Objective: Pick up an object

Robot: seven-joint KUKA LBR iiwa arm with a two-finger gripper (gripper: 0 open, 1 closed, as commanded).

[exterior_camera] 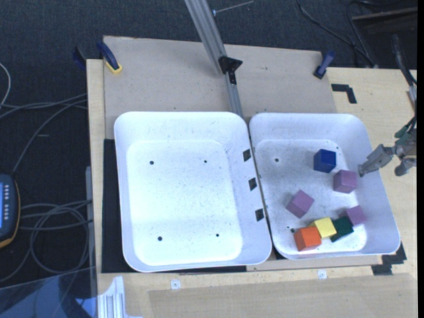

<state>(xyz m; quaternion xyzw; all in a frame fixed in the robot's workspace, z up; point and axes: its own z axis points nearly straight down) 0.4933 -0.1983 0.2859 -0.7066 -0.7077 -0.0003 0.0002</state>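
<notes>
Arm (409,144) cut off at right edge; jaws' spread unclear.

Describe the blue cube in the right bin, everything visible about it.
The blue cube is a small, solid-looking block with matte, deep blue faces, its top a little lighter than its sides. It sits flat on the floor of the right bin, in the far part, turned slightly askew to the walls. Nothing touches it: the nearest purple cube lies apart, nearer the camera, and the pincer is off to its right.

place: robotics lab | evidence: clamped bench board (172,78); white bins (132,138); floor cables (40,118)
</notes>
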